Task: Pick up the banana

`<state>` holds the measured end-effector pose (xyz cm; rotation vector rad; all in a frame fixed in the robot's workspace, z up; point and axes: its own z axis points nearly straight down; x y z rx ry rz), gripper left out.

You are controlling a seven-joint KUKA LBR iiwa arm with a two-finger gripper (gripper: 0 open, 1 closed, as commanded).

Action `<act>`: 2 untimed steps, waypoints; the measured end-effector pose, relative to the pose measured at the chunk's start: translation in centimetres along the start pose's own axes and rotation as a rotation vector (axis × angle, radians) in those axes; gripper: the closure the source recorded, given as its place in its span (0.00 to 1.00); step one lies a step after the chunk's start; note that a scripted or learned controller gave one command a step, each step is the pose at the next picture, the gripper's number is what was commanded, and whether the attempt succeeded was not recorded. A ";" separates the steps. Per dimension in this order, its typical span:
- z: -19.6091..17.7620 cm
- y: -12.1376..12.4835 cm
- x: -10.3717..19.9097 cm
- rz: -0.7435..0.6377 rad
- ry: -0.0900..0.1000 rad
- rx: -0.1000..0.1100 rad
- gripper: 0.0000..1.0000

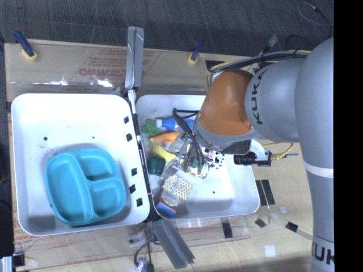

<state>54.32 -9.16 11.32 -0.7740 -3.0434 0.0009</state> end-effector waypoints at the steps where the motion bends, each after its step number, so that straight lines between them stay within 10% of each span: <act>1: 2.1 2.4 -6.2 -0.007 -0.002 -0.001 0.00; 2: 1.0 2.4 -6.3 -0.011 -0.005 -0.001 1.00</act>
